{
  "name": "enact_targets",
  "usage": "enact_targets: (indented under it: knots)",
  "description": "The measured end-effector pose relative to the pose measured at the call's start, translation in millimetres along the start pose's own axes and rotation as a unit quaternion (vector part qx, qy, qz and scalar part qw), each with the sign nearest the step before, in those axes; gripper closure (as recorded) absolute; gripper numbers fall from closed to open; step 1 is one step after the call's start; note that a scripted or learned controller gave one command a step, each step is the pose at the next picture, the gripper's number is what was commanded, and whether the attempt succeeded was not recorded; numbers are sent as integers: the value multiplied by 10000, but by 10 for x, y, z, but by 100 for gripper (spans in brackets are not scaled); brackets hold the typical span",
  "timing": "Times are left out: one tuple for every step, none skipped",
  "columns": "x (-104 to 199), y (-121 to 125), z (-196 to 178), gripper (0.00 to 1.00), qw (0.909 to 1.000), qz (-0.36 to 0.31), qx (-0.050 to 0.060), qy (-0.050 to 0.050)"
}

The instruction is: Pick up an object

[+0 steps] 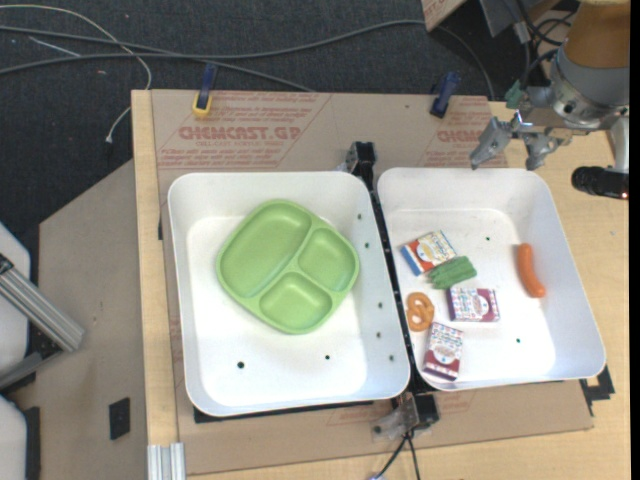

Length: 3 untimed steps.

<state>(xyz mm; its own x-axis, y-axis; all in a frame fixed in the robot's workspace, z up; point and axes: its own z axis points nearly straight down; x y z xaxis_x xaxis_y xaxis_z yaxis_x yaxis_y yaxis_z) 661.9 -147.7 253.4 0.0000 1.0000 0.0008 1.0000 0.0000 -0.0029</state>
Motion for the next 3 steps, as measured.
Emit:
enact_targets:
  knots:
    - [1,5,-12,0,10000,-2,-11,-2]
    - [-15,-11,583,0,10000,0,-5,2]
    - [37,-55,1179,0,10000,-3,7,2]
